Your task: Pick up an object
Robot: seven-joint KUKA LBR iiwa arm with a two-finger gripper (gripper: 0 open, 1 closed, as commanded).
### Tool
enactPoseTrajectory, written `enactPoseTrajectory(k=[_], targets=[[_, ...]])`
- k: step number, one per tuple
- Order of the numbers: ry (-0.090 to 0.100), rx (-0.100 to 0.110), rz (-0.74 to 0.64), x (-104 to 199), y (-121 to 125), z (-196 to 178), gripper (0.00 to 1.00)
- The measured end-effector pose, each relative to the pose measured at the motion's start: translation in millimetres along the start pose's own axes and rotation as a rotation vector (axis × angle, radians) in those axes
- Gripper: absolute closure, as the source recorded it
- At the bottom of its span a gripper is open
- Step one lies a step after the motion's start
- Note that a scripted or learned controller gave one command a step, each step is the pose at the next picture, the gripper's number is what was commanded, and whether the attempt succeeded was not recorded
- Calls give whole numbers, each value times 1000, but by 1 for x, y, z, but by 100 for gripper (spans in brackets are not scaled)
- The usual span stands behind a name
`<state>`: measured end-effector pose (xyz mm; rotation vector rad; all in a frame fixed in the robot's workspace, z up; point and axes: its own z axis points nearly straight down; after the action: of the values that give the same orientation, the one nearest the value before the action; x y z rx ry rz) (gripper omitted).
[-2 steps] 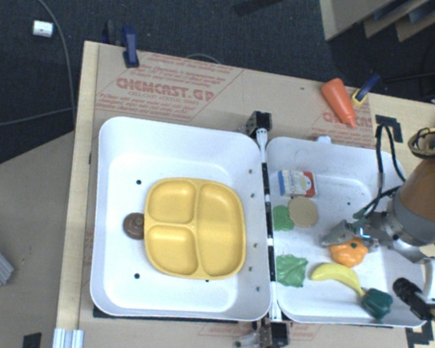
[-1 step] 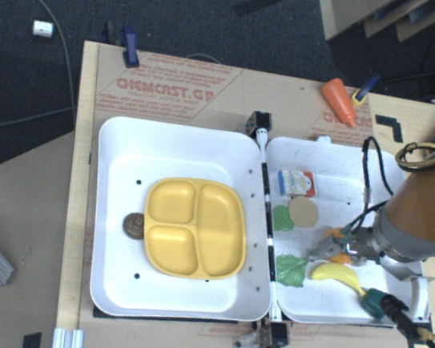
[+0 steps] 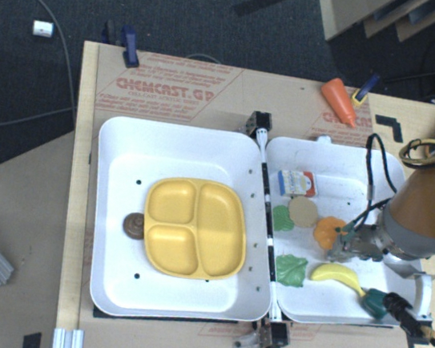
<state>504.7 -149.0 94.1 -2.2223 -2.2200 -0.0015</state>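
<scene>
Orange fruit (image 3: 326, 231) lies in the right bin (image 3: 341, 158), and my gripper (image 3: 346, 243) hangs just beside it; I cannot tell its state. Near it lie a banana (image 3: 337, 275), a green leaf (image 3: 291, 269) and a tan disc (image 3: 303, 213). A yellow tray (image 3: 194, 228) sits in the left bin (image 3: 122, 163).

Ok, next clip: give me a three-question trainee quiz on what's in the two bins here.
1. True or false: the yellow divided plate lies in the left bin.
2. Which object lies nearest the front wall of the right bin?
A. banana
B. orange ball
C. tan disc
3. Fill in: a small brown object lies against the plate's ____ edge.

Key: 1 true. 2 A. 3 left. The gripper is low in the right bin beside the orange ball, and its grip state cannot be judged from this view.
</scene>
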Motion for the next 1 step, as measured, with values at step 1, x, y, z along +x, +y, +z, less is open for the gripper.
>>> enactPoseTrajectory(k=[1], targets=[[0, 0, 0, 0, 0, 0, 0]])
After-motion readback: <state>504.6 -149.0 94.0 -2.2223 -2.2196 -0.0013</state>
